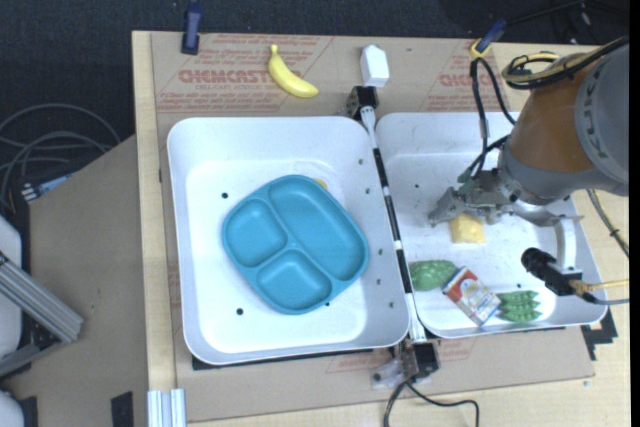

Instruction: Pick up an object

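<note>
Gripper [462,207] hovers in the right bin [420,140], directly above a yellow block [468,231] just on its near side; its grip cannot be made out.

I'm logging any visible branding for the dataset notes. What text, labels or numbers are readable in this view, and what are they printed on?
"CHEMCAST": red print on the brown cardboard sheet under the white bins, upper left, repeated at upper right.
Smaller red lines around that word: too blurred to read.
Small red-and-white packet in the right bin: print too small to read.
</note>
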`<state>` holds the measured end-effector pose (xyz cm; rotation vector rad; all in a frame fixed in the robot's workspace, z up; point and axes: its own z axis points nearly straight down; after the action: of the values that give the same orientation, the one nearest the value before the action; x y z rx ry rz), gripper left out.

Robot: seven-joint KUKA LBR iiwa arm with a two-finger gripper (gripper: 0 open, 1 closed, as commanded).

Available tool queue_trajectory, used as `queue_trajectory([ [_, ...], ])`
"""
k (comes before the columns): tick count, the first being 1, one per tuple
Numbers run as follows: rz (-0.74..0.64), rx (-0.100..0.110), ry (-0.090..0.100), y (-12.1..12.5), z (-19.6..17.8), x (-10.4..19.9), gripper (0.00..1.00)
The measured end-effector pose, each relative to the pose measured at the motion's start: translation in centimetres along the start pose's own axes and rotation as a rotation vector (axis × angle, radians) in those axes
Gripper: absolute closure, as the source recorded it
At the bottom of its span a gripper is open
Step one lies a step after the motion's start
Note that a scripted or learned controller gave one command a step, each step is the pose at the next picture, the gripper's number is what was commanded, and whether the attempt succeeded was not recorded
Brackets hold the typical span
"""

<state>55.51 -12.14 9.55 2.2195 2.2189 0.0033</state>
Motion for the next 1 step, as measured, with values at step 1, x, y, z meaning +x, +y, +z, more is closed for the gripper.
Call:
queue_trajectory([
  [1, 0.001, -0.002, -0.001, 0.05, -1.0, 0.01, 1.0],
])
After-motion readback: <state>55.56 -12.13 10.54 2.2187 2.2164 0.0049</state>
